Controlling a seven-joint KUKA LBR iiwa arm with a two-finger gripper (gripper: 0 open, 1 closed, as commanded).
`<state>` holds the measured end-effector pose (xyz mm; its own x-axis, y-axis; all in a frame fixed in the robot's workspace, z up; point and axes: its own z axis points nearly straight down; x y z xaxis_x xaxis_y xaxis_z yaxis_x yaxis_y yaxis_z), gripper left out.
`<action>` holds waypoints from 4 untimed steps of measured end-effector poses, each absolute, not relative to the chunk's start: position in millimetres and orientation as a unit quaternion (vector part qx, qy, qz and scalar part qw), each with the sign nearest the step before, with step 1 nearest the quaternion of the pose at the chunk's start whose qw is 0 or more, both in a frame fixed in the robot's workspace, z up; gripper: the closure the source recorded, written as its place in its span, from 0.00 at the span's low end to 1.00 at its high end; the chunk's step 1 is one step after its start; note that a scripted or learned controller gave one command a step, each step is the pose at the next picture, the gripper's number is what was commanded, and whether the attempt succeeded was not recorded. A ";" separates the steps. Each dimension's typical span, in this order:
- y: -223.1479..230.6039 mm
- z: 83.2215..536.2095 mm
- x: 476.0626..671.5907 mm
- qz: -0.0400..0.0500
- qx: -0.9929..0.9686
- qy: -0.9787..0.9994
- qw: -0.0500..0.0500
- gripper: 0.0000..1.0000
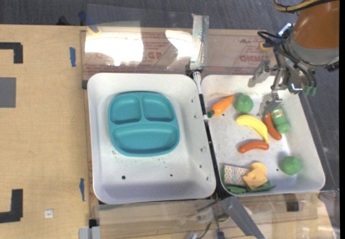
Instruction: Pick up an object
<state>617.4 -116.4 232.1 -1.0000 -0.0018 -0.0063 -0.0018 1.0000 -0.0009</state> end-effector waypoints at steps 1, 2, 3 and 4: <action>-195.8 139.1 574.5 0.000 0.031 1.000 -0.002 0.00; -168.5 88.9 620.0 -0.001 -0.019 1.000 0.006 0.00; -126.5 88.8 604.4 0.000 -0.002 1.000 0.005 0.00; -126.9 89.3 536.1 0.000 0.035 0.999 0.006 0.00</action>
